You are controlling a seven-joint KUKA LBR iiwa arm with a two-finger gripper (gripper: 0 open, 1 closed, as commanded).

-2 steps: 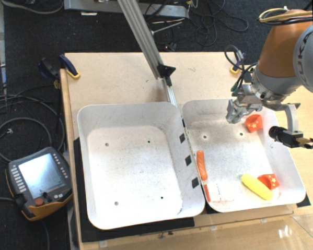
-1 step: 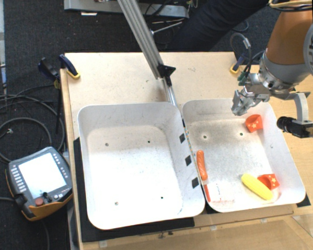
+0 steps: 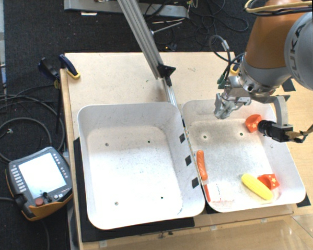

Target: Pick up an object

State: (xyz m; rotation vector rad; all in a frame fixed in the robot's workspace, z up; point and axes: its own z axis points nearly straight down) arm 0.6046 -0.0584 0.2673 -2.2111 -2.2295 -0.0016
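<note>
Currently I read the gripper [image 3: 222,112] over the right bin's [image 3: 284,157] far edge; whether it is open or closed, I cannot tell. Nearest is the orange piece [image 3: 252,122], just toward the arm's side; the yellow object [image 3: 256,187] lies well nearer the camera.

A teach pendant [image 3: 39,181] lies on the dark floor left of the bench [image 3: 117,77].

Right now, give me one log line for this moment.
claw: over right bin's far edge | holding: nothing seen | right bin: banana, orange stick
</note>
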